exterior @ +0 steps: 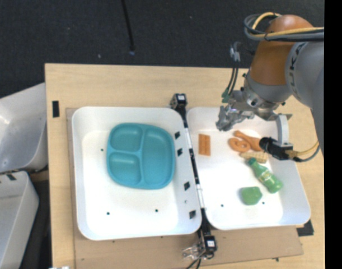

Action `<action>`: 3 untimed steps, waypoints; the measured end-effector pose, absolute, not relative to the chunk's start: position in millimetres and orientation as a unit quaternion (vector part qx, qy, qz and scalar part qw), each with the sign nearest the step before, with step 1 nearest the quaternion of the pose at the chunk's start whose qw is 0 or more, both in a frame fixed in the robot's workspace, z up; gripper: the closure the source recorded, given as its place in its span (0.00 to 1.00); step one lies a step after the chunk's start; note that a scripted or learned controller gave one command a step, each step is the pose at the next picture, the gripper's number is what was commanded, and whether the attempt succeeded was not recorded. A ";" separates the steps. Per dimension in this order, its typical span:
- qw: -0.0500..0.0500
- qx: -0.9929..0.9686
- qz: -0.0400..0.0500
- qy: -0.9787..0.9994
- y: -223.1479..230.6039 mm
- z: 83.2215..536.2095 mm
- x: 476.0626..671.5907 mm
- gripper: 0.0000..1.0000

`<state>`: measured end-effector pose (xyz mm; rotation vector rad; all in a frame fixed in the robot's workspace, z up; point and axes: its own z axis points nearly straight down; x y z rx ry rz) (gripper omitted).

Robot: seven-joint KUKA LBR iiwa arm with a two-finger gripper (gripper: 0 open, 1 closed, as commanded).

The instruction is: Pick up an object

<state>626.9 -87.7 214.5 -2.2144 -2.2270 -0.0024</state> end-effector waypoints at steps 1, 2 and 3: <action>0.001 -0.705 -0.001 -0.709 -36.7 226.0 611.0 1.00; 0.000 -0.704 -0.001 -0.710 26.3 232.8 606.7 1.00; 0.002 -0.705 0.000 -0.710 71.1 239.5 594.6 1.00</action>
